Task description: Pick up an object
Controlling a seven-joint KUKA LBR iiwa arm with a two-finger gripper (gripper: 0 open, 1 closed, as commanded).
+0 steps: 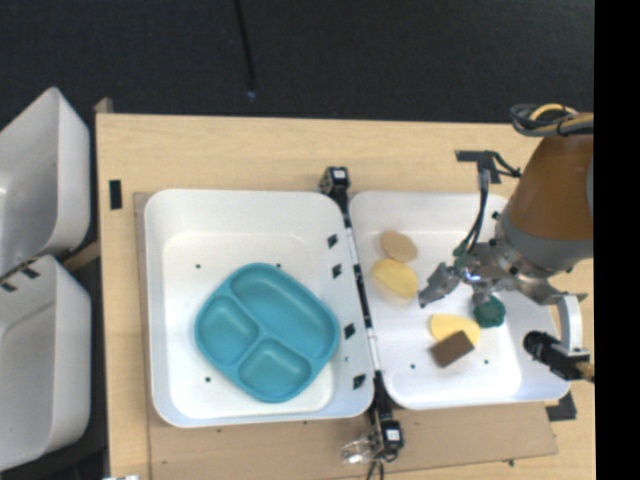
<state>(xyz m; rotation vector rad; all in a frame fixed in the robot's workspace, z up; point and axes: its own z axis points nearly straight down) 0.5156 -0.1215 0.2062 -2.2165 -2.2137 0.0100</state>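
Observation:
The right bin [500,388] holds a tan oval piece [398,245], a yellow lemon-like piece [395,278], a yellow wedge [453,324] with a brown block [452,349] resting against it, and a dark green round piece [489,314]. My gripper [460,288] hangs over the middle of this bin, to the right of the lemon-like piece and just above the wedge. Its fingers are spread open with nothing between them. One grey finger [437,286] points down-left. The green piece sits right beside the other finger, partly hidden by the wrist.
The left bin [170,238] holds a blue divided plate [265,330]. A clip-lined divider [352,278] runs between the two bins. The arm's orange band [555,188] and cables cover the right bin's far right side. White containers [35,178] stand off the bench's left edge.

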